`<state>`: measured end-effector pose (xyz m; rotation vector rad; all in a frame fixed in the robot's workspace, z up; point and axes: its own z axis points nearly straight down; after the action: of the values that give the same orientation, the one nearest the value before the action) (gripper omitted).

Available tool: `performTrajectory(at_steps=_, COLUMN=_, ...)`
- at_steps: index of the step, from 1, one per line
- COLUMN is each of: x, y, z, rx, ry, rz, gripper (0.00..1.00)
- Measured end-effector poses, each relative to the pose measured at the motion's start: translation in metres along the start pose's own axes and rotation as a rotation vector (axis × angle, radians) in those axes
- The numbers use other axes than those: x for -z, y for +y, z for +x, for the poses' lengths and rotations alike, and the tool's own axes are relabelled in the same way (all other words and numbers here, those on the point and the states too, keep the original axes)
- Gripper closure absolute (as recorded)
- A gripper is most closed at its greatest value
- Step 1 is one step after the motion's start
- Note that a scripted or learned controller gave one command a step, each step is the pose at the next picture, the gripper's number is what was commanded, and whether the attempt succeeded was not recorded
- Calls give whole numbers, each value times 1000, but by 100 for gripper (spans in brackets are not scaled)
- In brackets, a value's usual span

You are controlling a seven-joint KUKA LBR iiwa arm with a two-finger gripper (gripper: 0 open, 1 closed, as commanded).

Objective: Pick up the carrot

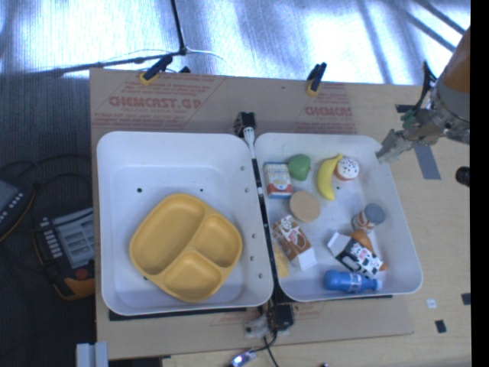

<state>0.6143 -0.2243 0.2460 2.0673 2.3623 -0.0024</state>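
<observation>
Red print "CHEMCAST GP" — on the brown board, repeated fainter at right

I see the carrot hemmed in: a grey-capped bottle touching above, a black-and-white carton against its lower side, a blue bottle below. Open floor lies toward the right bin's right wall.

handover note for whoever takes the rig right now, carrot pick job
Gripper: at the upper right rim of the right bin, above it, holding nothing that can be seen; finger state unclear.
Carrot: lying in the right bin toward its right side, just below a small grey-capped jar and against a black-and-white carton.
Left bin holds the yellow divided plate.
Done: nothing yet; carrot untouched.
Left: move over the carrot, descend, grasp, lift.
</observation>
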Motion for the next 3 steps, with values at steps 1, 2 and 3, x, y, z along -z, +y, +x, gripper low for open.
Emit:
performTrajectory(at_steps=1, x=-33, y=-21, z=4, rx=-140, ry=3, rz=2, gripper=100)
performTrajectory(at_steps=2, x=-9, y=44, z=6, rx=-300, ry=1, rz=1, gripper=100)
performTrajectory(at_steps=3, x=-4, y=45, z=0, rx=-267, ry=0, rz=1, gripper=100)
